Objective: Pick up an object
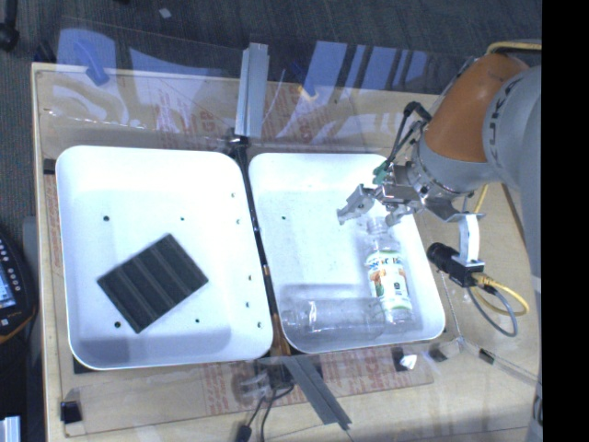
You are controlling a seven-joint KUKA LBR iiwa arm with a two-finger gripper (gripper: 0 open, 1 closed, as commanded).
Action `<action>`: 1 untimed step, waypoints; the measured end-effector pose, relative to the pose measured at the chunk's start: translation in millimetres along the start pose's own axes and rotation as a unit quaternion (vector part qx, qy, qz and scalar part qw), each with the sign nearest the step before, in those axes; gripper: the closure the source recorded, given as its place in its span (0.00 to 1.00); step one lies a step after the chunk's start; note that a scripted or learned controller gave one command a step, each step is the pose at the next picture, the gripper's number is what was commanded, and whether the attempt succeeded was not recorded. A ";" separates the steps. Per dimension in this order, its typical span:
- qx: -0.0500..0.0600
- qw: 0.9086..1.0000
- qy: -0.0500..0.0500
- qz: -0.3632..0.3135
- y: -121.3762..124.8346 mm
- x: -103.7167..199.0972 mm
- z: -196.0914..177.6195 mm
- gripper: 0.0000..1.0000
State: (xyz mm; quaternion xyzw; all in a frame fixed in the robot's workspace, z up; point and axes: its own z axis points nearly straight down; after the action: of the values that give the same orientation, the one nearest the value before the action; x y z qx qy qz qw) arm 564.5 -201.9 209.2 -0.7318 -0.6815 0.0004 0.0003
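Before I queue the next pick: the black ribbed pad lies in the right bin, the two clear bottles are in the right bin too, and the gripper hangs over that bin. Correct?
Not quite. The camera view shows the black ribbed pad in the left bin, alone. The two clear bottles are in the right bin, with the gripper above it.

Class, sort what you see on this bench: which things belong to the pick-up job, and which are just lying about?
Belongs to the job:
end effector
labelled bottle
clear bottle
right bin

Just lying about:
black ridged pad
left bin
yellow cable
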 end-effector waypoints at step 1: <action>0.002 0.999 0.001 -0.039 7.0 -3.9 24.6 0.00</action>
State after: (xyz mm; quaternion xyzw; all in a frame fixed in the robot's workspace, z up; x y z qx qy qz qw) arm 571.2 -206.3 184.6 -0.7049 -0.7093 0.0010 0.0025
